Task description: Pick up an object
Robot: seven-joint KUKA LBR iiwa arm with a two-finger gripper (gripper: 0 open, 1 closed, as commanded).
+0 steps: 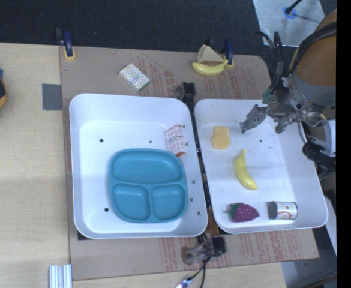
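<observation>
The pincer point(260, 120) is seen over the far part of the right bin point(307, 188), reaching in from the right on the grey arm point(316, 65). Its two fingers are spread apart, with nothing between them; one dark finger point(251, 120) points down and to the left toward the bin floor.

Just left of the pincer, a pale yellow block point(221, 138) lies flat on the bin floor, apart from the finger. Below the pincer and slightly left, a yellow banana point(245, 171) lies lengthwise near the middle of the bin. Further below, along the near wall, a purple bunch of grapes point(242, 212) is set, and just right of it a small can point(282, 210) lies on its side.

Well left of the pincer, the left bin point(88, 161) holds a blue divided plate point(147, 185); a small red-and-white packet point(175, 140) rests by the plate's far right corner.

Beyond the bins, on the bench point(25, 161), a second banana point(209, 67) is seen above and left of the pincer, and a patterned square packet point(134, 76) lies further left.
</observation>
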